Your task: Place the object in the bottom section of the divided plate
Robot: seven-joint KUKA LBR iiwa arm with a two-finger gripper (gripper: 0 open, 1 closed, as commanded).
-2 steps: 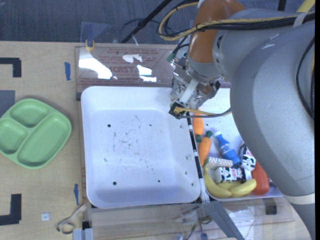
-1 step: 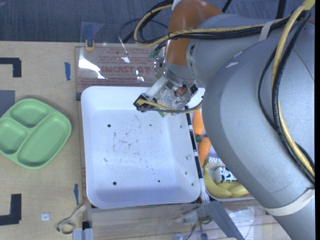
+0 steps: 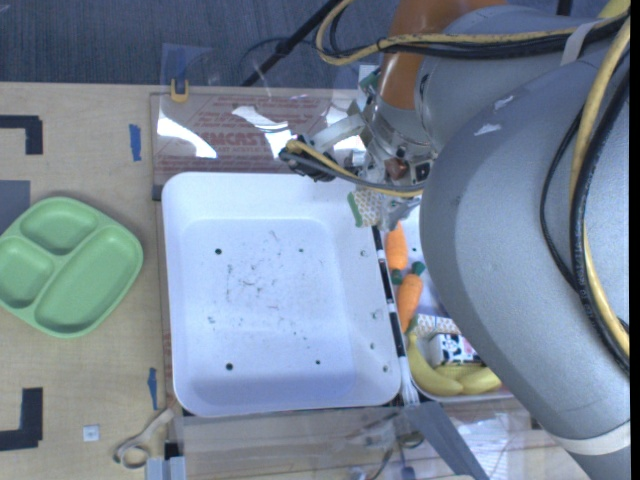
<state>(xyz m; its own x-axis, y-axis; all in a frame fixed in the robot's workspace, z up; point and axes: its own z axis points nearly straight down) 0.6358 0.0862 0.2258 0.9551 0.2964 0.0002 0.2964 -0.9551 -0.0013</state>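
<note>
Tool (image 3: 375,203) grip state unclear, over bin (image 3: 270,288) edge; green plate (image 3: 68,265) on wood bench (image 3: 80,388) w/ blue tape.

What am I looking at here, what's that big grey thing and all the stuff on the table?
One camera looks down at a slant on a wooden bench. The big grey shape is a robot arm reaching in from the right, with an orange band above its wrist. Its gripper is down at the far end of the right white bin; I can't tell whether it holds anything. That bin holds toy carrots and a banana. Beside it sits another white bin. At far left lies a green divided plate, nothing in it.
</note>
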